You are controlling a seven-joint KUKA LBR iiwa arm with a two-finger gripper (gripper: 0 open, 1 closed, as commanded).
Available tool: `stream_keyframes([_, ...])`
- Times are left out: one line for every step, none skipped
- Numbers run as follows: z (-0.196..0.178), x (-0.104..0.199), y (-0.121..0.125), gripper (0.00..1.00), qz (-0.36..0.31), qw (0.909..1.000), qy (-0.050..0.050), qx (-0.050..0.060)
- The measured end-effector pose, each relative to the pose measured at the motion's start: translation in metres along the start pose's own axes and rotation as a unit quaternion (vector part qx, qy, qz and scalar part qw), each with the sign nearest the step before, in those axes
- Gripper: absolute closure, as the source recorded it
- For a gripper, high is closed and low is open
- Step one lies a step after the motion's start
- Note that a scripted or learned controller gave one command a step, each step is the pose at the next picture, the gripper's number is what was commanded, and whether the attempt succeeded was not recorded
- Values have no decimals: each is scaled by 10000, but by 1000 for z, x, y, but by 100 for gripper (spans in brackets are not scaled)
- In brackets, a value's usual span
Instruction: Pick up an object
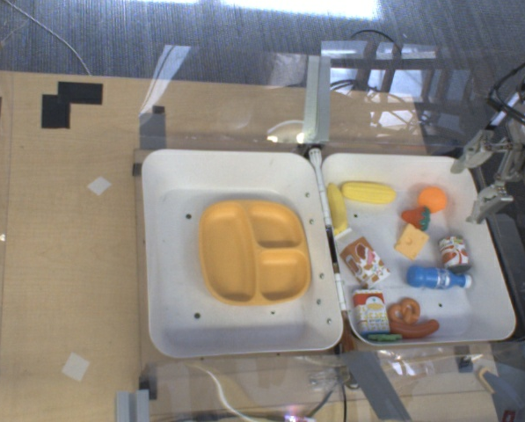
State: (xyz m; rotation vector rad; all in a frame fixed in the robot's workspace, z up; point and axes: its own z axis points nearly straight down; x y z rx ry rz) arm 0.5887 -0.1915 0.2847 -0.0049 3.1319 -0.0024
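Note:
The right bin (499, 310) holds several toy foods: a yellow corn cob (368, 192), a banana (336, 207) along the divider, an orange (433, 198), a red strawberry (416, 217), a cheese wedge (411, 241), a small can (453, 252), a blue bottle (438, 278), a snack packet (364, 263), a red carton (369, 310), a pretzel (406, 309) and a sausage (413, 328). My gripper (478, 183) hangs over the bin's upper right rim, open, with nothing between its fingers. It is right of the orange and apart from it.
The left bin (170, 323) carries a yellow divided tray (253, 251) in its middle. A metal divider bar (325, 227) runs between the bins. Cables and a metal frame (394, 86) stand behind the right bin.

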Motion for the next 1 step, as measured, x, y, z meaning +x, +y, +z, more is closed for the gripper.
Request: stream_keyframes([-1,33,-14,0,720,9974,2,3])
